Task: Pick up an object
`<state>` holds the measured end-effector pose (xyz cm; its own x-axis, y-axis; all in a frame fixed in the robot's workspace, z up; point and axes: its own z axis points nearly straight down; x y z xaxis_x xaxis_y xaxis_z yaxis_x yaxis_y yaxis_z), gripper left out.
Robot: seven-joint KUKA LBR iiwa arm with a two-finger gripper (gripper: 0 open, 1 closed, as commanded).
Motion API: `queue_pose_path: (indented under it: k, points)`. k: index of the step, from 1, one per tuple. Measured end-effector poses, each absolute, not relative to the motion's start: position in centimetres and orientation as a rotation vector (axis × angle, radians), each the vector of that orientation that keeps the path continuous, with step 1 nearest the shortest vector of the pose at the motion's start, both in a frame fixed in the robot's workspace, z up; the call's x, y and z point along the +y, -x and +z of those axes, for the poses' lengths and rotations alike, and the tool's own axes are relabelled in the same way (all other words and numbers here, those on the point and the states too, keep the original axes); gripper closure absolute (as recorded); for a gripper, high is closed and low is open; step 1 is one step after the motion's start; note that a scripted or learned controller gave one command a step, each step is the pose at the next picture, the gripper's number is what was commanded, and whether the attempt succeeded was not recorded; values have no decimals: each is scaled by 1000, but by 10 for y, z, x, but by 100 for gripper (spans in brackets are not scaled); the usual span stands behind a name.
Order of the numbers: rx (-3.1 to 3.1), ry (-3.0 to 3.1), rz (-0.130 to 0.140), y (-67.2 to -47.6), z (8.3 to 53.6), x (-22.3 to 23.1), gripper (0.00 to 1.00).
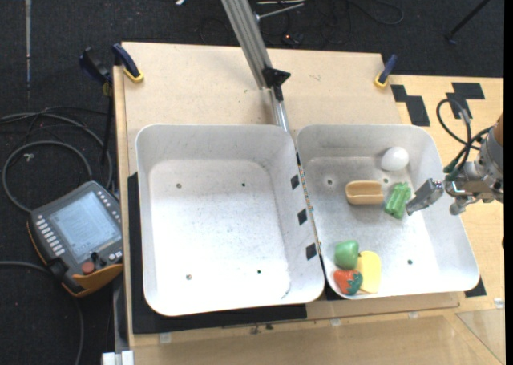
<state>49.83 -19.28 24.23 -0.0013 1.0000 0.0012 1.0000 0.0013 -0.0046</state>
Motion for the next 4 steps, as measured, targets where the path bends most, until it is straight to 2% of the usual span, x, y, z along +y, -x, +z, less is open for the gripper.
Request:
queue_pose_path:
  k: [1, 3, 4]
  points:
    - [-2222, 2221, 0, -499, 244, -193, 0]
    - [-2217, 2218, 4, -506, 120, -187, 0]
    - [-2221, 2222, 0, -507, 95, -187, 0]
